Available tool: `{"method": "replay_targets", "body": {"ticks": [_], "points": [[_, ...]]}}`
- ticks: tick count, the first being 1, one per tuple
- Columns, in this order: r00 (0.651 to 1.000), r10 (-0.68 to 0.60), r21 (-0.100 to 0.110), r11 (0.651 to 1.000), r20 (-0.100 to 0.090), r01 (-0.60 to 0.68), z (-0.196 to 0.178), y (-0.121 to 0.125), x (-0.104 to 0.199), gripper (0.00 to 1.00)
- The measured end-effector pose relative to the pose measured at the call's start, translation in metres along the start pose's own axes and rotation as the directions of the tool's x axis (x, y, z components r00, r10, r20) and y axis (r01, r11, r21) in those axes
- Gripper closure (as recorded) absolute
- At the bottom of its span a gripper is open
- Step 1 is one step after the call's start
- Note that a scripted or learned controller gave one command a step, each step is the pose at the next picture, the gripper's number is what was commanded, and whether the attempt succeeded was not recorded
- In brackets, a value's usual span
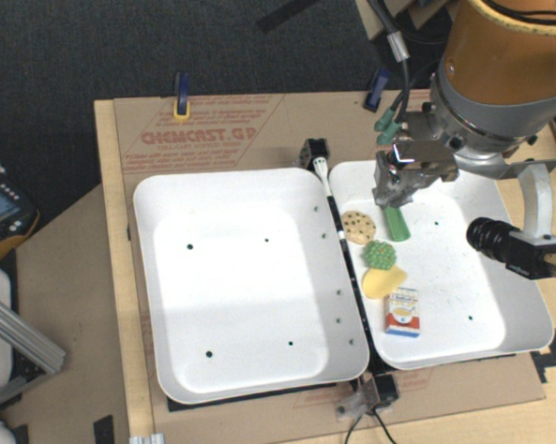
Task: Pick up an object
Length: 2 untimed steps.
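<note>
My gripper (392, 198) hangs over the far left part of the right bin (473, 331). Directly under its tip lies a green stick-shaped object (397, 225), touching or nearly touching the gripper. A round speckled cookie (358, 225) lies just left of the stick. In front of these sit a green bumpy ball (379, 253), a yellow piece (383, 280) and a small red and white box (403, 314), in a row along the bin's left side.
The left bin (168, 270) stands beside the right one, and their rims meet at a black divider strip (344, 250). A black cylindrical fixture (505, 242) juts over the right bin's right side. Both bins rest on a cardboard sheet (206, 127).
</note>
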<state>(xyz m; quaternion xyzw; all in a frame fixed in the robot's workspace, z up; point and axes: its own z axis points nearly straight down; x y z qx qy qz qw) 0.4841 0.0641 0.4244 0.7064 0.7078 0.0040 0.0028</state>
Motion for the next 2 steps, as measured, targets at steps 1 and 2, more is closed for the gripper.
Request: {"method": "replay_targets", "body": {"ticks": [1,2], "points": [[1.000,-0.002,0.014,1.000,0.002,0.002,0.031,-0.006,0.036,1.00],[1.000,0.009,0.013,1.000,0.003,-0.009,0.048,-0.005,-0.019,1.00]]}}
